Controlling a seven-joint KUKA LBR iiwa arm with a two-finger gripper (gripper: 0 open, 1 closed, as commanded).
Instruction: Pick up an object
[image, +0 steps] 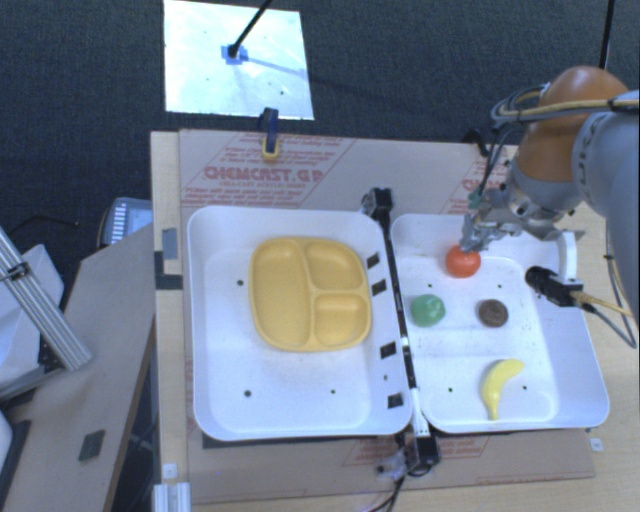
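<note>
Orange ball (461, 263) top partly hidden under gripper (478, 238); finger state unclear; arm (580, 150) reaching down from right.

I get even, bright overhead light. The white bins (300, 420) nearly wash out, shadows under things stay faint, a shiny sheet (238, 60) beyond the bench's far edge glares, and detail is soft and grainy.

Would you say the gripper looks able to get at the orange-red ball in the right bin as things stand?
Probably yes: the gripper hangs just above the orange-red ball, and the green object and brown object lie apart from it.
</note>
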